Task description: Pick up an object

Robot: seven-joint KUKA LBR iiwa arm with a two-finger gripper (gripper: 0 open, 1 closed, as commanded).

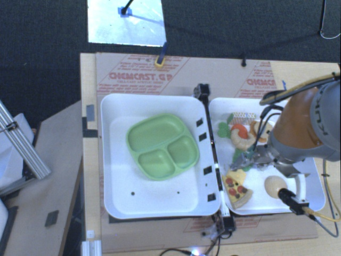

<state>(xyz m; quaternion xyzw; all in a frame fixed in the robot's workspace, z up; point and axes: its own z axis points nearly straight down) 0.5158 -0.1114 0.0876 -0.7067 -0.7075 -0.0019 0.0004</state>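
Here, claw (246, 159) amid crowded toys (238, 188).

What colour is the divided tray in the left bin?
Light green. The divided tray shows plainly in the camera view, lying in the left bin.

Arm (306, 124) reaching in, gripper (246, 160) low (tilted)
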